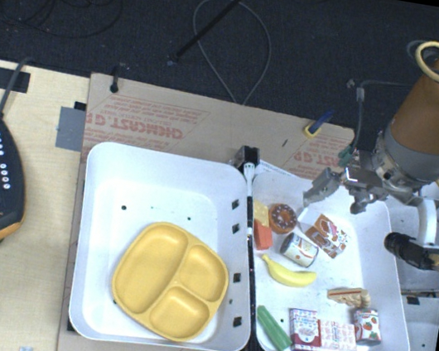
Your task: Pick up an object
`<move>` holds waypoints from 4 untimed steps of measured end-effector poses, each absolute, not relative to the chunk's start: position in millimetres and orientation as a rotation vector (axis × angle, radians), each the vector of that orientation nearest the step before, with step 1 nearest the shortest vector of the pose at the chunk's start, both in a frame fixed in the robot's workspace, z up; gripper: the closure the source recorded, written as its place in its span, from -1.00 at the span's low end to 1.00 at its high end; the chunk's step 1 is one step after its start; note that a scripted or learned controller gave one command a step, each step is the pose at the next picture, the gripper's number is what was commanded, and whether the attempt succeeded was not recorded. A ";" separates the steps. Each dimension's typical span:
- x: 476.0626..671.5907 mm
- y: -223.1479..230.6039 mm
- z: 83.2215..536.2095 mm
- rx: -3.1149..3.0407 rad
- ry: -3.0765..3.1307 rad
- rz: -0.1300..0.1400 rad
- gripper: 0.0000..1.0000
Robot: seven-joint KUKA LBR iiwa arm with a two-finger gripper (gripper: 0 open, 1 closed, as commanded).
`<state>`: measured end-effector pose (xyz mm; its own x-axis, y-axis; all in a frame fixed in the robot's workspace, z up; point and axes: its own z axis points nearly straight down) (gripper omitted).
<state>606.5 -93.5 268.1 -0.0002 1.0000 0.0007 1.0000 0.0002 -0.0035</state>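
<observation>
Tool [338,192] hangs with fingers apart, gripping nothing, at the right bin's [398,288] twelve o'clock edge; the donut [283,217] sits at its seven o'clock.

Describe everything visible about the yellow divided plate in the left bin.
The yellow divided plate looks like matte moulded plastic, rounded at the corners, with raised ridges splitting it into three compartments: one large on the left and two smaller on the right. All three hold nothing. It lies flat, face up, turned at a slant, on the floor of the left bin, in the bin's lower half and nearer its right wall. It rests on the bin floor alone.
</observation>
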 end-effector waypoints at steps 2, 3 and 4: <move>585.8 -117.0 85.3 -2.220 -2.215 0.001 -1.00; 628.7 -97.9 88.9 -2.227 -2.227 0.010 -1.00; 536.1 -112.7 88.5 -2.221 -2.213 0.006 -1.00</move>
<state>536.1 -112.7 88.5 0.0035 1.0000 0.0013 1.0000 -0.0035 -0.0070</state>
